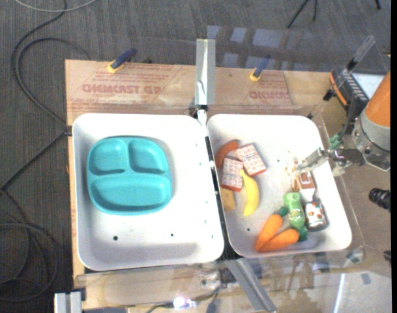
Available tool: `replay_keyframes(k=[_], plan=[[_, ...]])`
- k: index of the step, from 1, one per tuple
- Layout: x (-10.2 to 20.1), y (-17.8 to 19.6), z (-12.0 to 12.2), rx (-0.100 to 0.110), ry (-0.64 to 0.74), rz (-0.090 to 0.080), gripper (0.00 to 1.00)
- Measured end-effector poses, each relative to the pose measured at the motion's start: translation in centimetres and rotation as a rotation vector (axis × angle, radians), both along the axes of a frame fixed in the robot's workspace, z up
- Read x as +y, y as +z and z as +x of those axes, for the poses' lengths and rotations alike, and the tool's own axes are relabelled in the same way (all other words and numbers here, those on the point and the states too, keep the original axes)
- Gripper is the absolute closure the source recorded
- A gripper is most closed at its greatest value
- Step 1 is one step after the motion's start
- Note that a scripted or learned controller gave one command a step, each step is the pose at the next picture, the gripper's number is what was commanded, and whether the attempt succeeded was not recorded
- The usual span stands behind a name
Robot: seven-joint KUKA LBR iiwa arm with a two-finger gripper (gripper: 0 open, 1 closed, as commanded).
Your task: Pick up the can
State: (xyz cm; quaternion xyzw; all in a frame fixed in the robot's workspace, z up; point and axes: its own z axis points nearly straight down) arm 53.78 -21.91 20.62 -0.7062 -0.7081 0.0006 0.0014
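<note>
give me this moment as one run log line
task: pick up can | claw: over right bin, near its right wall | can: lying in right bin, not gripped | left bin: teal plate

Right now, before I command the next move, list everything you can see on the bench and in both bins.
Left bin: 1, white, left half of bench.
Divided tray: 1, teal, three compartments, in left bin.
Right bin: 1, white, right half of bench.
Can: 1, dark with a pale label, lying at right bin's right side.
Carrots: 2, orange, right bin's front.
Green toy: 1, beside the can.
Banana: 1, yellow, right bin's middle.
Small packets: 2, red and white, left of the banana.
Clamps: 2, blue and yellow, bench's far edge.
Gripper: 1, grey, over right bin's right side, above the can; open or shut unclear.
</note>
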Motion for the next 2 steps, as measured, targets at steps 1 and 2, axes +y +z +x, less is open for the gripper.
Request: replay_keyframes(k=[1,2], plan=[[-0.2,-7.1,4.6,-0.001,0.136,-0.001,0.00],[0.5,-11.2,9.4,-0.009,0.089,0.006,0.00]])
